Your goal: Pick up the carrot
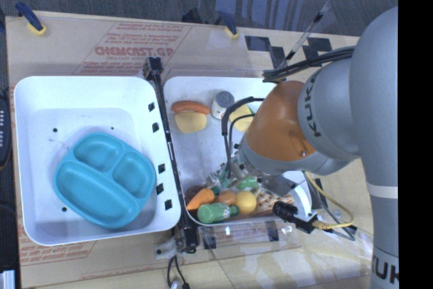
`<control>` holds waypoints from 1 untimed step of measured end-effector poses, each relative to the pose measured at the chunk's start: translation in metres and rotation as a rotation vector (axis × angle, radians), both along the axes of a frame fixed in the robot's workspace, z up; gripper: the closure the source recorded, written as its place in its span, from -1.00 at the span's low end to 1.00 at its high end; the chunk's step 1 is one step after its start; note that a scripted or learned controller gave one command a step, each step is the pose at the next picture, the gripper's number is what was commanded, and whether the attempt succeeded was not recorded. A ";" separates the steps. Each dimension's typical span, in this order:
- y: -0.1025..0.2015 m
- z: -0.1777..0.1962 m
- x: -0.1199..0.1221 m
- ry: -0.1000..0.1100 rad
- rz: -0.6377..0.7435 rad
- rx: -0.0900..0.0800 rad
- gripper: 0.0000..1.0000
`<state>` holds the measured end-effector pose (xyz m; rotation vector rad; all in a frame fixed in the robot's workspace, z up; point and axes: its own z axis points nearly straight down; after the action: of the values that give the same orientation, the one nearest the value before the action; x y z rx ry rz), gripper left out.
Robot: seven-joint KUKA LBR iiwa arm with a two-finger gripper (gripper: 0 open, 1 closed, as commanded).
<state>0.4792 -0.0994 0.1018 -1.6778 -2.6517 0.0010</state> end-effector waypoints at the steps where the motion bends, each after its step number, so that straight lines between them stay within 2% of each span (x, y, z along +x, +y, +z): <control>1: 0.000 0.010 0.001 0.002 0.010 0.000 1.00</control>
<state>0.4806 -0.0989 0.1116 -1.6636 -2.6586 0.0023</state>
